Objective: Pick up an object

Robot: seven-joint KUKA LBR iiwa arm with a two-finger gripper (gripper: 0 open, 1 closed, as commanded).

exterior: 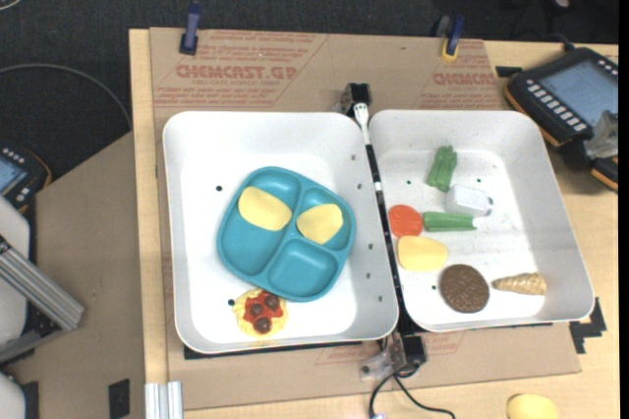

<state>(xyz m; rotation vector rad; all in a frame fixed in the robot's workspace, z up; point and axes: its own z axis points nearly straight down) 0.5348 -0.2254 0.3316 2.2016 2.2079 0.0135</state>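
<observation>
Teal divided plastic plate (280, 260) lies in the left white bin (187, 210), two pale yellow pieces (265, 209) in its upper compartments, a small yellow slice dotted red (260, 312) just beside its lower edge. The right white bin (550, 201) holds a green block (442, 168), a round brown disc (463, 289) and a tan cone (519, 284). The gripper's state cannot be told.

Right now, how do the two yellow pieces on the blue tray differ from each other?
The left yellow piece lies in the upper left compartment of the blue tray; the right yellow piece lies in the upper right compartment. The left one looks a little wider and paler, the right one rounder and a deeper yellow. Both are flat, smooth and yellow, and each lies alone in its compartment.
</observation>
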